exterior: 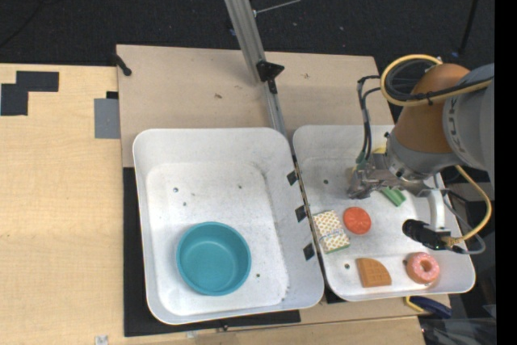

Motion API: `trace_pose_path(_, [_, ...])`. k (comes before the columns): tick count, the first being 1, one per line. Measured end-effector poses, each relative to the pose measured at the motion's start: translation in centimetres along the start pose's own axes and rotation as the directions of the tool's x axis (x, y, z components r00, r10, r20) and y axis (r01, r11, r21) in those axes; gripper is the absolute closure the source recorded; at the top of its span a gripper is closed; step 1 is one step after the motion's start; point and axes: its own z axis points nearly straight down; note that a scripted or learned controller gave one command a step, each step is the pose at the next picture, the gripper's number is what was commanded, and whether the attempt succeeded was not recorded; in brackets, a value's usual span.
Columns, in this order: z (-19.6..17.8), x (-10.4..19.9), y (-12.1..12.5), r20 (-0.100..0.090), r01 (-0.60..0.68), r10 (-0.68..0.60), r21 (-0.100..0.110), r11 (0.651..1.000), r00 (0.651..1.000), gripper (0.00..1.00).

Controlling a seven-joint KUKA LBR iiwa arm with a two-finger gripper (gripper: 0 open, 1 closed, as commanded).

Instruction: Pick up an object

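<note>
Pincer sits low in the right bin; I can't tell its state. Just beside it I see a green piece and red ball. Bare floor lies toward the far-left corner.

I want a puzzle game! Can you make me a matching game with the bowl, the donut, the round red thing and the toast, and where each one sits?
Things:
1. teal bowl
2. pink donut
3. red ball
4. toast slice

Places:
A. right bin, front right corner
B. right bin, beside the checkered block
C. left bin
D. right bin, front edge, left of the donut

Pairs: 1-C, 2-A, 3-B, 4-D
</note>
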Motion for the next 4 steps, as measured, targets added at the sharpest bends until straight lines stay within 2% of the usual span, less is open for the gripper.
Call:
trace_pose_path(1, [-4.2,-0.2,0.2,0.000,0.001,-0.001,-0.002,1.000,1.000,1.00])
trace_pose_path(3, [-15.8,-0.7,1.3,0.001,0.000,0.000,-0.003,1.000,1.000,1.00])
trace_pose_path(4, [-15.6,5.2,0.4,-0.001,0.005,-0.005,0.001,1.000,1.000,1.00])
